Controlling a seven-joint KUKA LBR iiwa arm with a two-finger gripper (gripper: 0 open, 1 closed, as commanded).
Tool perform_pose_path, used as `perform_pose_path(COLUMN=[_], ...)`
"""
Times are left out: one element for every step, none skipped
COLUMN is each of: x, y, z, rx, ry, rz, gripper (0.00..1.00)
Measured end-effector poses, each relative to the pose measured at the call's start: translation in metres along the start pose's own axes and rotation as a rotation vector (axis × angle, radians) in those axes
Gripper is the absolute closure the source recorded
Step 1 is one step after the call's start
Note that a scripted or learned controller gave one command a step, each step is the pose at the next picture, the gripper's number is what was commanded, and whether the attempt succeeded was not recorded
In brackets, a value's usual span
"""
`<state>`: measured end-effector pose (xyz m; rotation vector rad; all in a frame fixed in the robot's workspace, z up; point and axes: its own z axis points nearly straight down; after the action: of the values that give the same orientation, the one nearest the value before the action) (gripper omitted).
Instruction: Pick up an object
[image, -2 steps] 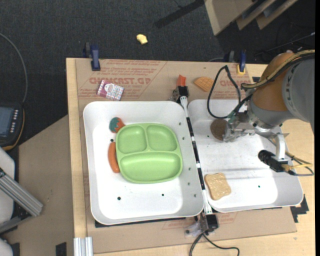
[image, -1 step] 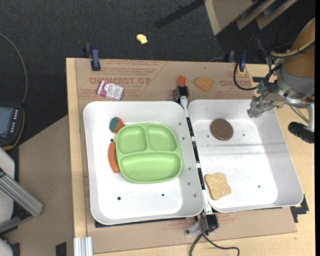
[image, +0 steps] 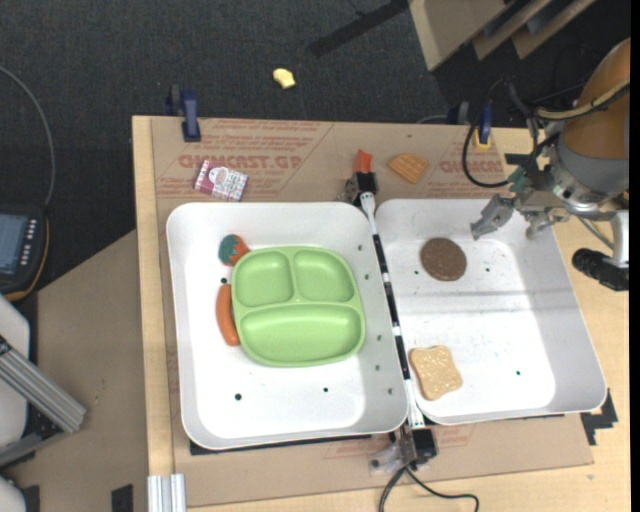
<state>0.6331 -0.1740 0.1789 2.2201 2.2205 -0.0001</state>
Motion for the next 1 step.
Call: perform_pose_path(x=[0.0749], y=[-0.0004], z=[0.0946], rx=[0.001], ry=[0.001], rz=[-0.006], gripper=[0.00])
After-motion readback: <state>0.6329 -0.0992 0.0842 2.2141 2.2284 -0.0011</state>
